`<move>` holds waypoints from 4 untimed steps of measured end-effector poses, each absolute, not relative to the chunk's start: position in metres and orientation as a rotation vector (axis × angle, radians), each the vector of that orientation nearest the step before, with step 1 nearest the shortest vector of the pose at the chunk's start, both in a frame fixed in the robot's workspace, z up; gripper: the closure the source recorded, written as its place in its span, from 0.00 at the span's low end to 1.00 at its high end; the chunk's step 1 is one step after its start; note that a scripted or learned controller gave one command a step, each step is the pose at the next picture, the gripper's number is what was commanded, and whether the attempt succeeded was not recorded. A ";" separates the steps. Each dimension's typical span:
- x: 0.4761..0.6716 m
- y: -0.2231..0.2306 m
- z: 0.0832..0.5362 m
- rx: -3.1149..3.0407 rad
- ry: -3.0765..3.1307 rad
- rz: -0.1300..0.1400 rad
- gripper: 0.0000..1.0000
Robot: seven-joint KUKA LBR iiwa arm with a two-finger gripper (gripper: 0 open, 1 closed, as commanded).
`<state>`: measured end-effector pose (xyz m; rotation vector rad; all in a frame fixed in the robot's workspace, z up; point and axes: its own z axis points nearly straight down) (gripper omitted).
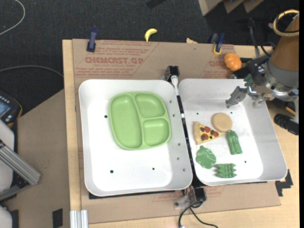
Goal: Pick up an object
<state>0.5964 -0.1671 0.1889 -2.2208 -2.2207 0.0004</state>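
Landmark: right bin (266, 141). Fingers (247, 96) hover over its upper right part, spread open, nothing between them. Cookie (222, 121) sits mid-bin, below-left of the fingers and apart from them. Pizza slice (204, 132) just left of the cookie, touching it. Green pickle (233, 142) just below the cookie. Leaf (205, 156) and bean bundle (225, 170) near the bin's lower edge. Left of the right bin, the left bin (95, 156) holds a green tray (140, 120).
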 end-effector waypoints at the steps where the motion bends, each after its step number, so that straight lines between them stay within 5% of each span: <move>1: 0.534 -0.135 0.098 -2.228 -2.230 -0.008 0.00; 2: 0.575 -0.094 0.093 -2.234 -2.240 -0.013 0.00; 3: 0.496 -0.098 0.091 -2.240 -2.230 -0.016 0.00; 4: 0.498 -0.101 0.103 -2.251 -2.233 -0.014 1.00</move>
